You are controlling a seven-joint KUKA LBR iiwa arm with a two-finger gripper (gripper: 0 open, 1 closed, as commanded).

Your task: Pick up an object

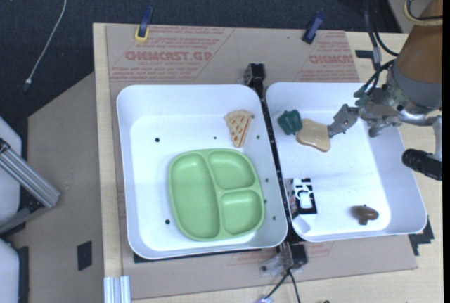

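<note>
Grey cylindrical robot arm with a broad orange band above the wrist. Silvery metal flange below it. Two-finger grey metal gripper with thin angular links. Black cables looping near the wrist. Black cylindrical part lower on the right.

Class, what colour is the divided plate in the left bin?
Light green: the divided plate, seen in the camera view.

One fixed overhead camera looks down slantwise on both bins.
</note>
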